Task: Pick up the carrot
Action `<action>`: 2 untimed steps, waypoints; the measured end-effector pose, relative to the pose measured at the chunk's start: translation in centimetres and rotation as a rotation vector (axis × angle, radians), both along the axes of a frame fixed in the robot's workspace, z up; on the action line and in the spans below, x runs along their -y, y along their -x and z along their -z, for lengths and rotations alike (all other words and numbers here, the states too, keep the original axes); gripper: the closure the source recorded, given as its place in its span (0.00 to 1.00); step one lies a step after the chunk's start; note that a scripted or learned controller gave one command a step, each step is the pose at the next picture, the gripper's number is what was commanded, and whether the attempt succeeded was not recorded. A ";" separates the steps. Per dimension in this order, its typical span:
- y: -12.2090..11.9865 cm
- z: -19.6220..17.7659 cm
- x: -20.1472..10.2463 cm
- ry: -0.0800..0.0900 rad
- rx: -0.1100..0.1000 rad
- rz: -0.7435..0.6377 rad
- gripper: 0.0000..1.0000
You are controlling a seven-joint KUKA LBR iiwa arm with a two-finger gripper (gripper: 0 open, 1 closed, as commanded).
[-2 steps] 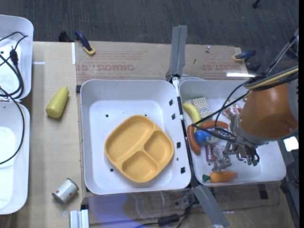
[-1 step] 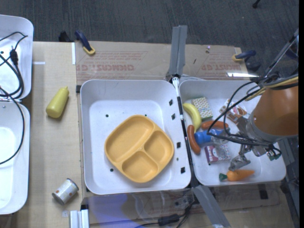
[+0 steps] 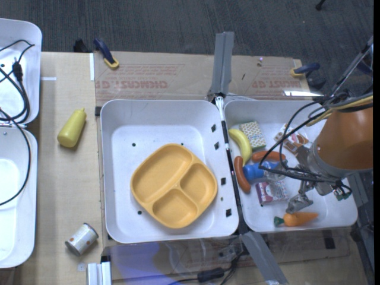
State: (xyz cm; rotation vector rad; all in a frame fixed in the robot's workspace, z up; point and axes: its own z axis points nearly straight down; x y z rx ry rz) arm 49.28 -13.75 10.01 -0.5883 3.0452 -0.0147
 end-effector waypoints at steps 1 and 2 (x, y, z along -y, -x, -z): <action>-0.3 0.1 5.7 0.001 -0.012 -0.029 0.00; -0.8 -2.1 2.4 0.000 -0.036 -0.139 0.00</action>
